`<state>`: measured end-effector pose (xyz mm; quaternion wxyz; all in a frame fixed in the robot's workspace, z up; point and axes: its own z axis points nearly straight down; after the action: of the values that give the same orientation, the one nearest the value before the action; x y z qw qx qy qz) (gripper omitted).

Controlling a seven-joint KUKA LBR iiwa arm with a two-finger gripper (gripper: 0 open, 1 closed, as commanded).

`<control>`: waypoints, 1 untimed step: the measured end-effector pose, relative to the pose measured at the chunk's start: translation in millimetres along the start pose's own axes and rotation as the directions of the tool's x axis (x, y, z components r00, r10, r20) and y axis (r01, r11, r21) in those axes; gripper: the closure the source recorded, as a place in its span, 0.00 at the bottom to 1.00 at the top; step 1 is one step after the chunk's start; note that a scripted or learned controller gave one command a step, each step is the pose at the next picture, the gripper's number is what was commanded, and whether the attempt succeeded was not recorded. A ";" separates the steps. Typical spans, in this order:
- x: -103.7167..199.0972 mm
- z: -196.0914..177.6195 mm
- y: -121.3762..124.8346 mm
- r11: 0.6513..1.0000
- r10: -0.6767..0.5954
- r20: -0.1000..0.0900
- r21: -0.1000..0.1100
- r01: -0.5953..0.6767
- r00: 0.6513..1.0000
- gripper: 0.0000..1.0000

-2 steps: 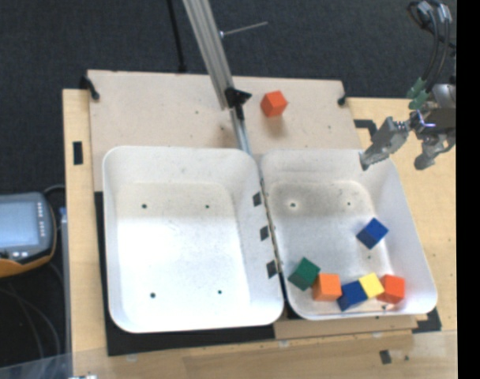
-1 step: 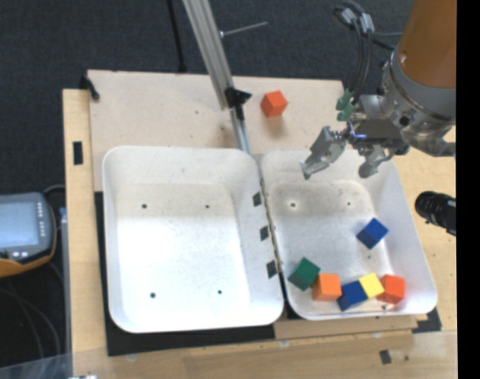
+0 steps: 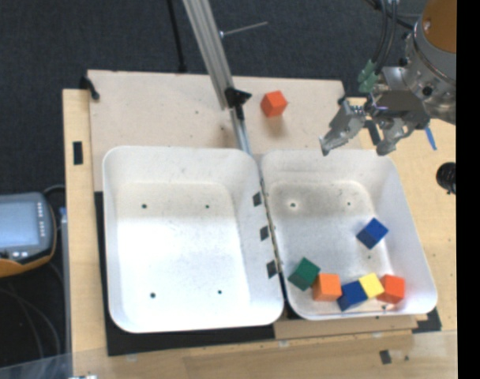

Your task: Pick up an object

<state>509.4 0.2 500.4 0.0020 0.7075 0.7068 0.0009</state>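
White plastic forms the two shallow bins sitting side by side on the pale wooden bench (image 3: 161,109). Along the near edge of the right bin (image 3: 398,188) a loose row of small cubes lies close together: a green cube (image 3: 304,274) at the near left, then an orange cube (image 3: 328,286), a dark blue cube (image 3: 352,294), a yellow cube (image 3: 371,284) and a red-orange cube (image 3: 392,288) toward the near right corner. A second blue cube (image 3: 372,233) sits apart from them, nearer the bin's right wall. One more orange cube (image 3: 274,103) rests on the bare bench beyond the bins, near the far edge, just right of a slanted aluminium rail (image 3: 206,38). The left bin (image 3: 114,172) shows only speckled white floor. The gripper (image 3: 360,138) hangs over the far right corner of the right bin, its two fingers spread apart with nothing between them, the left finger (image 3: 335,136) angled out over the bin's far rim. A small grey handheld device (image 3: 17,227) lies off the bench's left edge.
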 end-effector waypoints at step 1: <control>17.3 169.2 17.1 1.000 0.001 0.000 0.011 -0.001 1.000 0.00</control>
<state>527.2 17.2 331.3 -0.0020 0.7078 0.7064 -0.0030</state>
